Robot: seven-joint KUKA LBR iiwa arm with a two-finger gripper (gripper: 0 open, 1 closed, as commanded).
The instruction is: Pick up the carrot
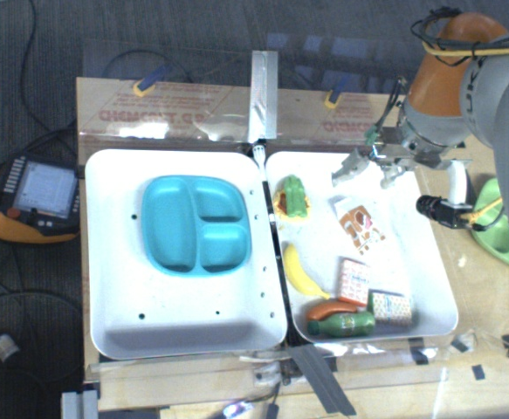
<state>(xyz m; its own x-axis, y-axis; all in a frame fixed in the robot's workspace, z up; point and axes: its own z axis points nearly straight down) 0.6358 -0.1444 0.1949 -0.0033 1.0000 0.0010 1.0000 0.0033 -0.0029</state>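
Observation:
The carrot [331,307], an orange stub, lies near the front wall of the right bin [429,260]. It is wedged between a yellow banana [299,271] and a green bottle [341,325] that lies just in front of it. My gripper [364,175] hovers over the back of the right bin, far from the carrot. It is open, with its two fingers spread wide and nothing between them.
The right bin also holds a green and yellow toy [292,196], a patterned packet [361,226] and two small boxes [354,281] [390,306] next to the carrot. A blue divided plate [196,223] sits in the left bin [114,312].

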